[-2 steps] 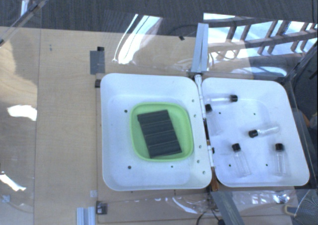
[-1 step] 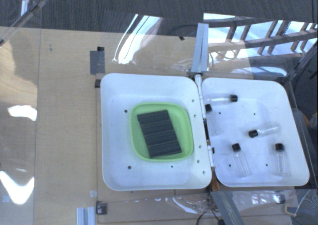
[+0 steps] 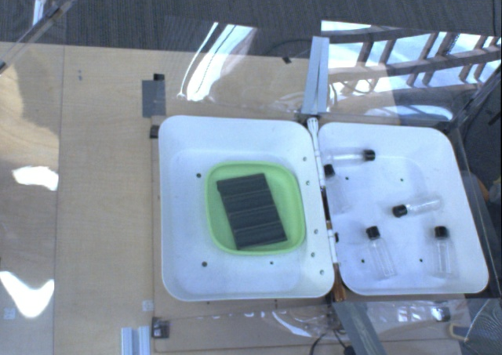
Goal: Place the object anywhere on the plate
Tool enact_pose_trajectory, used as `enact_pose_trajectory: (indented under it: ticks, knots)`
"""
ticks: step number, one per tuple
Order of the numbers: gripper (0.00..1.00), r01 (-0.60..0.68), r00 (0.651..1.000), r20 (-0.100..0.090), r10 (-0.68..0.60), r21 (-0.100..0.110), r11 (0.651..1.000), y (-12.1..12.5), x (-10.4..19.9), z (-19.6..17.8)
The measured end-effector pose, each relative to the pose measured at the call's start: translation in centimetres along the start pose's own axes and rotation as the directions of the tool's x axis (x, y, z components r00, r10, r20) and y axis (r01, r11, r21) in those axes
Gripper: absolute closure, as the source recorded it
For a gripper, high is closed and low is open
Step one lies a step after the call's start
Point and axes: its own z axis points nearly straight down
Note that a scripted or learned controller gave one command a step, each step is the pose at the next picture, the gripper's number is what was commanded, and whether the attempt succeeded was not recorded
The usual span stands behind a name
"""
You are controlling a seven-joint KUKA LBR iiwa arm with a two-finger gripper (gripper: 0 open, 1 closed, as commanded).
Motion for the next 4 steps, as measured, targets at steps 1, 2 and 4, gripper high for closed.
enact_pose_trajectory:
  ticks: [1, 2, 4]
  knots:
    - [0.0, 0.0, 1.0, 0.0, 0.0, 0.0, 1.0, 0.0, 0.0, 0.0]
    - [0.0, -0.005, 1.0, 0.003, 0.005, 0.006, 1.0, -0.1, -0.1, 3.0]
    - [0.0, -0.003, 1.0, 0.003, 0.003, 0.007, 1.0, 0.8, 4.4, 9.6]
